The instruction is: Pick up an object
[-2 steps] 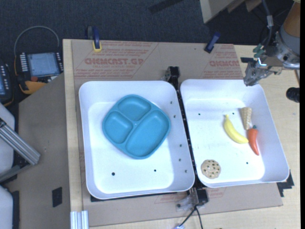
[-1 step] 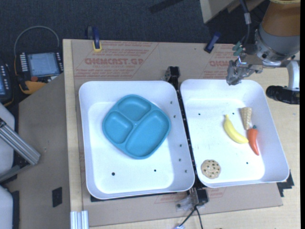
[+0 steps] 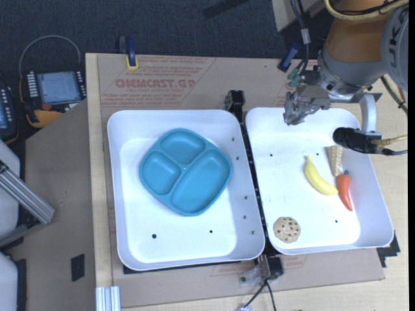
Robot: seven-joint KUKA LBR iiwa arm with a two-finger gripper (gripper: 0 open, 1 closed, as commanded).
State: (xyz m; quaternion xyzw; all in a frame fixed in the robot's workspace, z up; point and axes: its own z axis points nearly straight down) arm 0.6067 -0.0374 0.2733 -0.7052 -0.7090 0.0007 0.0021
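Note:
In the right bin [image 3: 363, 233] lie a yellow banana [image 3: 318, 176], an orange carrot [image 3: 345, 190], a tan cone-shaped piece [image 3: 335, 159] and a round cookie [image 3: 286, 229]. My gripper [image 3: 295, 115] hangs over the bin's far left corner, up and to the left of the banana and apart from every object. Nothing shows between its fingers. A blue divided plate [image 3: 185, 171] rests in the left bin [image 3: 130, 238].
A black cylindrical part [image 3: 353, 138] with a cable juts over the right bin's far right side, near the cone piece. The two bins meet at a black divider [image 3: 251, 173]. A screen device [image 3: 57, 86] sits off the bench at far left.

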